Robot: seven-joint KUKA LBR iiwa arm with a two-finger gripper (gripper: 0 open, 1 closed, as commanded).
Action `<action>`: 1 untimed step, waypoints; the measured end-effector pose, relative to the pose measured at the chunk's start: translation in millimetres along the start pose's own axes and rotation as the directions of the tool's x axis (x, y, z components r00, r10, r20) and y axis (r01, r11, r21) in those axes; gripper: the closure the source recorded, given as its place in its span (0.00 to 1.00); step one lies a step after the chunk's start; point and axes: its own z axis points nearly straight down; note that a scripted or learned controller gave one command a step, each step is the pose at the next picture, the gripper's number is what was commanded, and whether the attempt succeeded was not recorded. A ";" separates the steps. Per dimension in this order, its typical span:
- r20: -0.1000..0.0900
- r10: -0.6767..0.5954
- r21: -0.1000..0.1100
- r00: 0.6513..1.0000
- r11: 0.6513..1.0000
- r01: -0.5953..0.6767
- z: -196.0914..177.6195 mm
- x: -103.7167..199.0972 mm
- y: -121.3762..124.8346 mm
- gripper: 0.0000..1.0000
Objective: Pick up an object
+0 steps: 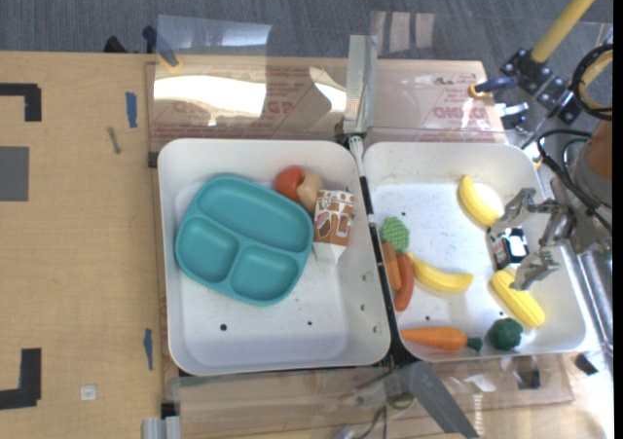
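Bench with two shallow white bins side by side. Left bin [195,340]: one teal divided plate [243,239] with three compartments, lying flat toward the bin's left and centre; one red-orange tomato-like toy [289,181] at the plate's far right edge, touching a pale tan rounded piece [309,192] beside it; one small white carton with brown print [333,224], lying just right of the plate against the wall shared with the other bin. Right bin [428,160]: one yellow banana [479,201] near the far side; a second yellow banana [442,278] near the centre; one green leafy piece [394,231] at the left wall, with an orange carrot [399,276] just below it along that wall; a second carrot [435,337] lying along the near wall, its tip close to a dark green round piece [504,333]; one yellow corn cob [519,301] toward the right side, just above the green round piece. Gripper [522,240]: low over the right bin's right side, between the far banana and the corn cob, fingers spread apart, released, nothing visible between them; the lower finger [532,273] appears close to or touching the corn cob's upper end, contact uncertain.
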 end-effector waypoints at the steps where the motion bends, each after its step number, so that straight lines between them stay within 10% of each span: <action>1: 0.008 -0.096 0.004 0.995 0.995 0.096 108.7 36.6 13.4 0.00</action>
